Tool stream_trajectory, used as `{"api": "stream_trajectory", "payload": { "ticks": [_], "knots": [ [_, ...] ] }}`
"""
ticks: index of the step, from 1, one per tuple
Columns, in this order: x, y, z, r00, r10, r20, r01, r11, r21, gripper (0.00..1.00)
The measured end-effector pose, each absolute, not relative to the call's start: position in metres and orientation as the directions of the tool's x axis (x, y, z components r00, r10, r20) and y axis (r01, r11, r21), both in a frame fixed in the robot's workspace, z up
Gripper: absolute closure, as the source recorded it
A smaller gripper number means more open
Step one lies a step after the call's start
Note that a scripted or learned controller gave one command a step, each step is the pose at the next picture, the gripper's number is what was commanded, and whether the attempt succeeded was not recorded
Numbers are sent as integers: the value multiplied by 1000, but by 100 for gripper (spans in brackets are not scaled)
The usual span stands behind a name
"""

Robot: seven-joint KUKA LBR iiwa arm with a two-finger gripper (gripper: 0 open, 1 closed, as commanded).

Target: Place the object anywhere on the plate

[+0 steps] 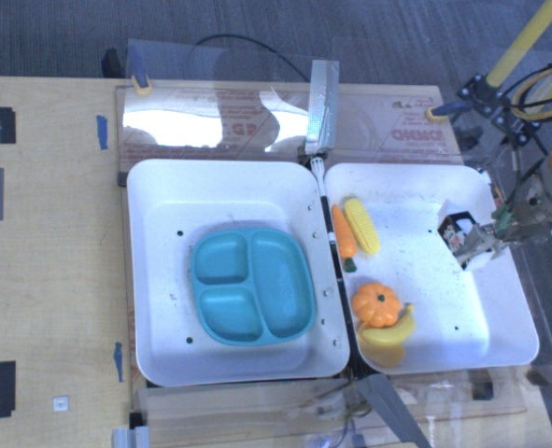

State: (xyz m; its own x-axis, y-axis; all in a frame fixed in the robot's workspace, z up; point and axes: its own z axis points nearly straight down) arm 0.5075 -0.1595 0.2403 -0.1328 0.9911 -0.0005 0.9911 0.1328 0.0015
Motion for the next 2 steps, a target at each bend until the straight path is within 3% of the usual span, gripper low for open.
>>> {"api": "stream_trajectory", "payload": {
  "ticks": [1,2],
  "knots": [
    [480,-139,271,-102,995,-1,995,102,3,100],
    [481,-39,233,124,992,2,992,-124,-6,100]
  ]
}}
